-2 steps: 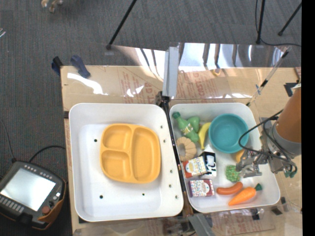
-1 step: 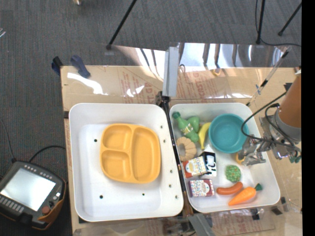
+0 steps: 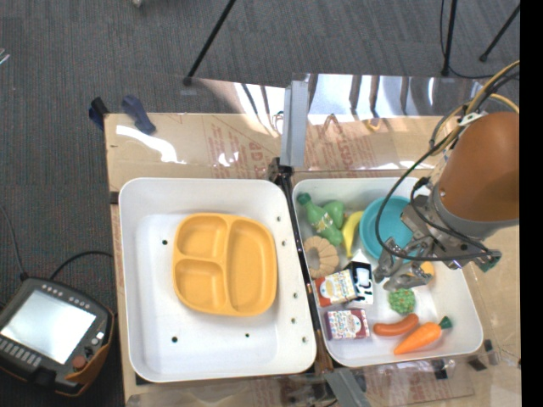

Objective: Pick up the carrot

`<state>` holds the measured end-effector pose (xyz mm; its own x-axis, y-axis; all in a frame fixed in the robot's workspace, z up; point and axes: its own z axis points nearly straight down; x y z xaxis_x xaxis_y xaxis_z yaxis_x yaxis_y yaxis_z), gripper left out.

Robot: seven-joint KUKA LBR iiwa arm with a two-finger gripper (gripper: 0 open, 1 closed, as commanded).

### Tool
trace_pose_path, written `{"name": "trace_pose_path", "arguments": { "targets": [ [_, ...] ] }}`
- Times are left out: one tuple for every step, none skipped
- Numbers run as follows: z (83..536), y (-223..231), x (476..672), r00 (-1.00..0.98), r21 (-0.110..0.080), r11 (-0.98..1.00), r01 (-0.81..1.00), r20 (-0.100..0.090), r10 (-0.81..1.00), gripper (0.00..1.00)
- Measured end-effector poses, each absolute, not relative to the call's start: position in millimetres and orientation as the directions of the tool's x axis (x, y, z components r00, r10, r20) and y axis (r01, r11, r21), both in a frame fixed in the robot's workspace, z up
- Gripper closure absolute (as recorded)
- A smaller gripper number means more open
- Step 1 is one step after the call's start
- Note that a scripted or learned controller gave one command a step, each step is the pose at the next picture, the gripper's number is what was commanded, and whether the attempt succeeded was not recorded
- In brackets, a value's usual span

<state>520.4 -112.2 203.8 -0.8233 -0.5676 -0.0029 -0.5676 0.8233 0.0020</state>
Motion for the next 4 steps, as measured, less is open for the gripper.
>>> {"name": "trace_pose_path", "arguments": {
  "targets": [
    [350.6,-142.3,567.9,-0.784,-0.01,0.784,-0.62,-0.011,-0.62,1.0],
    [294.0,-209.5,502.2,-0.529,0.005,0.529,-0.849,-0.002,-0.849,1.0],
    [284.8,-163.5,584.7,-0.538,0.004,0.538,-0.843,-0.006,-0.843,1.0],
    [153.8,-177.7,505.5,-0.32,0.012,0.319,-0.948,-0.004,-0.948,1.0]
  ]
}}
